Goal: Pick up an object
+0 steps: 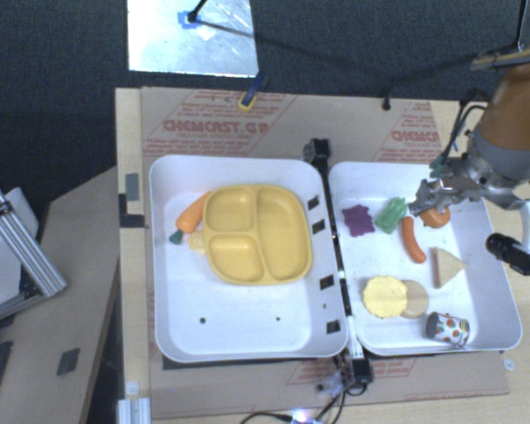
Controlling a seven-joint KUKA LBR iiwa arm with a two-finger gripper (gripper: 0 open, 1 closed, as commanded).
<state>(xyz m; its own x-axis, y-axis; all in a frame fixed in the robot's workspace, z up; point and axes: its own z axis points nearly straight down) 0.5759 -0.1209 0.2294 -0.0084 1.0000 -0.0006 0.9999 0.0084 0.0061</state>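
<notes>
Carrot (192,212) lies at the left of the left bin (172,325), its tip tucked against a yellow tray (252,234) with three compartments that fills the middle of that bin; a small green bit sits at the carrot's lower end, and a pale yellow piece (197,243) peeps out just under the tray's left rim. Both bins rest side by side on a cardboard-covered surface (212,117), joined along a dark seam with clips. In the right bin (499,321), going rightward, a purple piece (358,220) lies near the upper left, a green piece (390,215) just beside it, and a sausage (412,239) slants down below and to the right of the green one. Lower down, a yellow disc (385,297) overlaps a tan disc (414,299), and a small can (447,329) lies on its side near the front wall. A pale wedge (445,266) sits right of the sausage. The gripper (431,203) hangs over the upper part of the right bin, above the sausage's top end, with a small orange object (436,218) directly at its tip; whether the fingers are spread or closed on it I cannot tell, since the gripper's body blurs into the object. The arm (512,131), grey with an orange band, comes in from the upper right.
</notes>
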